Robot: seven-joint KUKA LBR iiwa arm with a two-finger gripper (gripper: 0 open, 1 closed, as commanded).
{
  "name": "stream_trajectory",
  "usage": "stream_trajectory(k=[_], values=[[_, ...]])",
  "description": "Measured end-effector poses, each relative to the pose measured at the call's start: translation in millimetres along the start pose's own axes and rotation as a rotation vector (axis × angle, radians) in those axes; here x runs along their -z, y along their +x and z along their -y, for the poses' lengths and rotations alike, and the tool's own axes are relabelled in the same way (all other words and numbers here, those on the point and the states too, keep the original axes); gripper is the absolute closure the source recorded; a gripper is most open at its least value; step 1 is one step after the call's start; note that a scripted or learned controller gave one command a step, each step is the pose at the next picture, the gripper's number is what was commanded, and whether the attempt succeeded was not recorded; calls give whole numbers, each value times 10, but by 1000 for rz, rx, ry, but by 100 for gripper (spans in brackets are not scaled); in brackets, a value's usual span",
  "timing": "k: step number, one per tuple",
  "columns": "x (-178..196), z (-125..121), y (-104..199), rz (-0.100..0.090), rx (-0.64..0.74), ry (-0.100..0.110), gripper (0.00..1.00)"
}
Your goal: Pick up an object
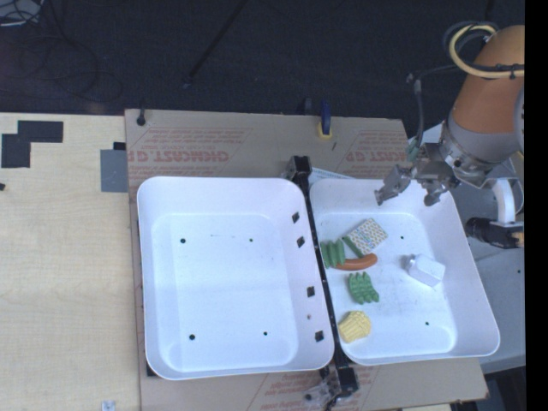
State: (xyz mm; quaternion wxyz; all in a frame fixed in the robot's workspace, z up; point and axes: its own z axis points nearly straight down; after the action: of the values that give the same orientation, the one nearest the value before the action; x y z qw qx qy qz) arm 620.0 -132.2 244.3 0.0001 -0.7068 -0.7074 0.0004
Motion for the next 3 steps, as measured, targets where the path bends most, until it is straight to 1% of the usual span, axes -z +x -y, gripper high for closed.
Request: stream_trajectory(k=[1,2,3], values=[[93,0,-3,-1,1,1,100],[853,140,1026,-2,5,-2,100],[1442,622,1864,-1,4,1,100]])
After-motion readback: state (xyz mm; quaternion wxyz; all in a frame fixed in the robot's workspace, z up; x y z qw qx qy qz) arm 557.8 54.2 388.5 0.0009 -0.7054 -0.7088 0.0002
